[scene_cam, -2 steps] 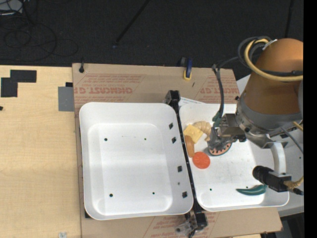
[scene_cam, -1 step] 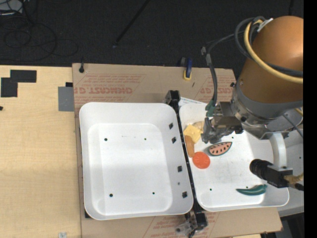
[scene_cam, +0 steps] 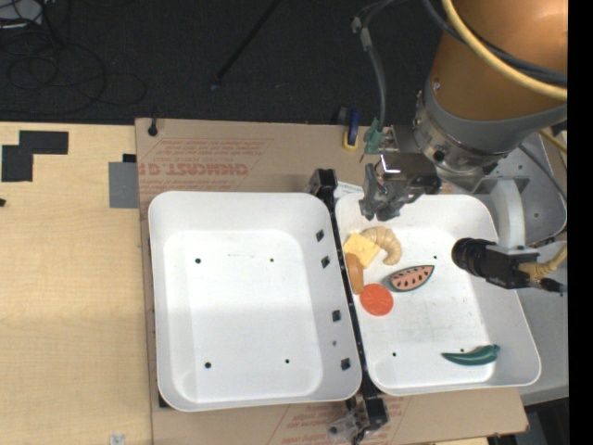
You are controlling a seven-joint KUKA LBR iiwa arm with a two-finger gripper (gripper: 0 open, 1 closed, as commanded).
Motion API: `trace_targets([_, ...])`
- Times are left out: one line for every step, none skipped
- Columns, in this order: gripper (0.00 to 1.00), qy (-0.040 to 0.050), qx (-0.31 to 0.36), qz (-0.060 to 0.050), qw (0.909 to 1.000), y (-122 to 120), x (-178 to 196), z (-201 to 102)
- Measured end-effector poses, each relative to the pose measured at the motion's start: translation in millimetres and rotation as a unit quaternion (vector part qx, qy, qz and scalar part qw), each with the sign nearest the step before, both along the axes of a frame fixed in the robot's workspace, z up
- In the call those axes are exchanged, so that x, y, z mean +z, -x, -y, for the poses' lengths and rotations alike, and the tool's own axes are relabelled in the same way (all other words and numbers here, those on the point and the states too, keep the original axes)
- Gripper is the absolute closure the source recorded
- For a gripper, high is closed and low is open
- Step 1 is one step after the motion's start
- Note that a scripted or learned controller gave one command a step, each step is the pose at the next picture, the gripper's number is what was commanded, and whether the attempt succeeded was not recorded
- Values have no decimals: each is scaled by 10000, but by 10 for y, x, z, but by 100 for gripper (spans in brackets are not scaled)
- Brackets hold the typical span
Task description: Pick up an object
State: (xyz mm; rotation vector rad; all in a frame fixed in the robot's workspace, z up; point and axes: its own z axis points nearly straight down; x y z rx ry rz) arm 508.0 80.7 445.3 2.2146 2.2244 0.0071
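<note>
I see the dark two-finger gripper [scene_cam: 382, 213] hovering just above the tan curved croissant-shaped toy [scene_cam: 382, 240], nothing visibly between its fingers; open or closed, I can't tell. The croissant lies in the right shallow white bin [scene_cam: 505, 364], touching a yellow block [scene_cam: 359, 248]. Below it: orange-red round disc [scene_cam: 376, 300], watermelon slice toy [scene_cam: 410, 278]. Far lower-right of it: teal-green pepper-shaped toy [scene_cam: 472, 354].

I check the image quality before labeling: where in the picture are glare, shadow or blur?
Camera view: the left bin floor is bright, nearly washed out at its middle; the arm's orange band is close and soft; the tool casts slight shadow on the right bin; the small toys stay sharp.
</note>
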Motion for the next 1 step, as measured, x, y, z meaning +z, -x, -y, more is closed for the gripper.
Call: trace_targets([100, 2, 6, -27, 10000, -95, 308, -508])
